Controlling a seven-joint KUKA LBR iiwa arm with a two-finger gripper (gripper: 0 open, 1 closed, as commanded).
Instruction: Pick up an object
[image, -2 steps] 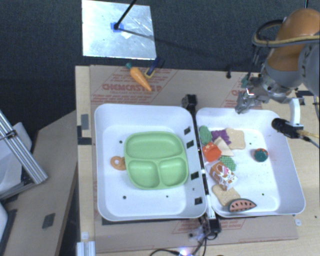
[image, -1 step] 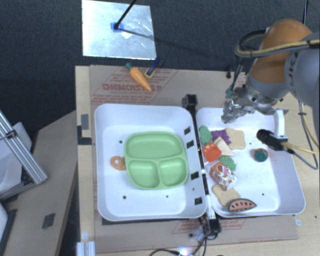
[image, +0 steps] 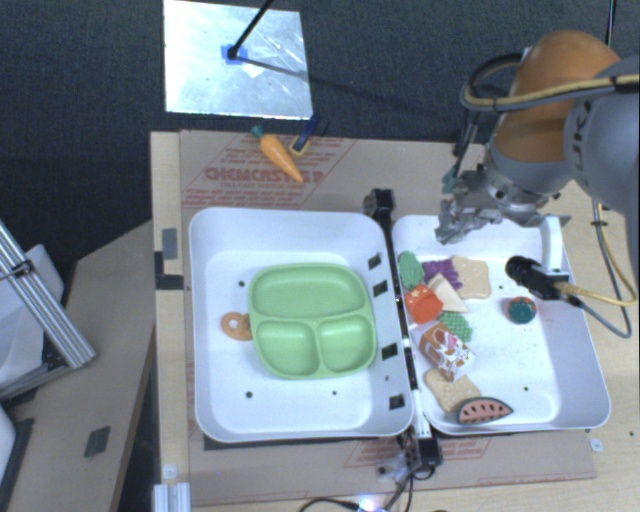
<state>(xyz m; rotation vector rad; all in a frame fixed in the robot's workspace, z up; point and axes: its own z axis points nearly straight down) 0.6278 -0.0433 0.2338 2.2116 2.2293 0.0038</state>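
Gripper poised over the far end of the right bin, nothing taken yet.

Whether the gripper is wide or narrow I cannot tell at this slant; nothing shows caught in it. Just below and toward the camera lie the candidates, crowded along the bin's left wall: a purple piece beside a tan slice, a green leaf shape, a red block, a patterned pastry and a watermelon slice nearest the camera. A small teal ball sits apart to the right. The left bin holds a green divided plate and an orange ring; a toy carrot lies on the counter beyond. This looks like the approach step: next, I judge, comes a descent onto one piece, and the crowding may spoil a clean grip.
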